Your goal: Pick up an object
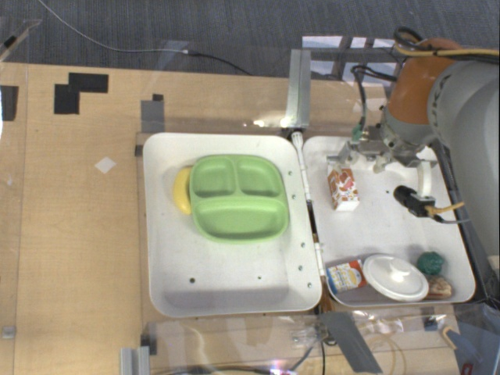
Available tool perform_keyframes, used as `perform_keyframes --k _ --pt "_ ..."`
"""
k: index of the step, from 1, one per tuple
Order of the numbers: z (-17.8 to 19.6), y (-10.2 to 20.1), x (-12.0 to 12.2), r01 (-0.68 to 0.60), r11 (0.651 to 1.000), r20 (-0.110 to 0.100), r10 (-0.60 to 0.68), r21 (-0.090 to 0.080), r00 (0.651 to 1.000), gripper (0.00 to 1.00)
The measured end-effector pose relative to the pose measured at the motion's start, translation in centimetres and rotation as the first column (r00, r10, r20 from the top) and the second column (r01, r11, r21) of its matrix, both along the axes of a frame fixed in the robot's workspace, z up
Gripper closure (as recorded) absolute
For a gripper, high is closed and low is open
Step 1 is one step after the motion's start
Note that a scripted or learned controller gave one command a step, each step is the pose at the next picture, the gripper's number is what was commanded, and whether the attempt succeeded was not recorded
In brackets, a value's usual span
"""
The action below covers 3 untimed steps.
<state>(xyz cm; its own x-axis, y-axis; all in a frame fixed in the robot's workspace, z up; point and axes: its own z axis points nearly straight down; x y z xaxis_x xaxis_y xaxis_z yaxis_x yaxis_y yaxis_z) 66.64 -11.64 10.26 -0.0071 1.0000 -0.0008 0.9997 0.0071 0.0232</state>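
I see the arm (461,92) cut off by the right frame edge. The gripper (373,153) is largely masked by its wrist; I cannot resolve it. A yellow object (181,191) lies partly hidden under the green tray (237,198). The carton (343,188) print is unreadable.

One fixed overhead camera — slanted down over both bins (234,303).

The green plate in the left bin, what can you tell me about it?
The green plate looks like smooth plastic, a rounded rectangle split into three hollows: two small ones at the far side, one wide one nearer the camera. It lies flat, face up, in the far half of the left bin. A yellow thing peeks out from under its left edge, touching it.
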Motion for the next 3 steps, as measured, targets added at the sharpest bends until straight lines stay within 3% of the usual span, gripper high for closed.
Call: perform_keyframes --k 1,2,3 --pt "-1.4 2.7 -0.4 0.022 1.0 -0.014 -0.022 0.0 1.0 0.0" --pt "-0.2 2.8 -0.3 0.017 1.0 -0.009 -0.017 -0.001 1.0 1.0" --pt "-0.2 2.8 -0.3 0.017 1.0 -0.009 -0.017 -0.001 1.0 0.0"
